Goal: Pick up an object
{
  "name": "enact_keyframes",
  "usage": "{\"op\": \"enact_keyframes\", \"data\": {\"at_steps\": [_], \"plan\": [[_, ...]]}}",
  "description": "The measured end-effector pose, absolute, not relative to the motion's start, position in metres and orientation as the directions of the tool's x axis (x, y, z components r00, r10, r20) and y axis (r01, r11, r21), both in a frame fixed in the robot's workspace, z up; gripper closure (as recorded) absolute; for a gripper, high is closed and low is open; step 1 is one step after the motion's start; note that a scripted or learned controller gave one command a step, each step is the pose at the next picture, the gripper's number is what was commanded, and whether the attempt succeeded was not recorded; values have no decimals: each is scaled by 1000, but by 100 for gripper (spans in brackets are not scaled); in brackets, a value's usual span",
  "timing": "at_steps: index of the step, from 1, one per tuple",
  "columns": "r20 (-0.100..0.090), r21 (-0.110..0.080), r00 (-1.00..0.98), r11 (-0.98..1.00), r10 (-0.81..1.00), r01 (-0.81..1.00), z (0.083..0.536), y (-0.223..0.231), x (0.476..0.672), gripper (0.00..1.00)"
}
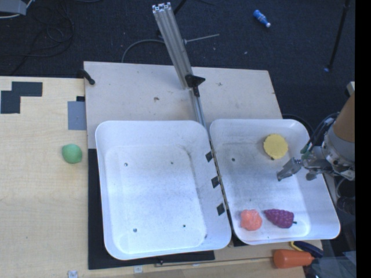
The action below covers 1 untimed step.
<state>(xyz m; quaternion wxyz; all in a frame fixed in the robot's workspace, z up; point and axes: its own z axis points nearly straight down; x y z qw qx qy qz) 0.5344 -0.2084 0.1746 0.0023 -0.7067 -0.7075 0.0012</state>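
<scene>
With the pincer (pixel 297 171) spread wide and empty over the right bin (pixel 324 227), a clean pick is best made by centring it over the yellow object (pixel 275 146) (just beside it) before descent.

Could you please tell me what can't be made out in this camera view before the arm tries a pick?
- Arm: cut off by the right edge, wrist and gripper in frame.
- Orange object below the right bin: too blurred to identify.
- Small blue item on the dark floor: too small to name.
- Purple object and pink object: surface detail too blurred to make out.
</scene>
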Motion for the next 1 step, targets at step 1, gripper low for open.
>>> {"op": "enact_keyframes", "data": {"at_steps": [1], "plan": [[1,-4,-1,1,1000,1000,129,-205,541,0]]}}
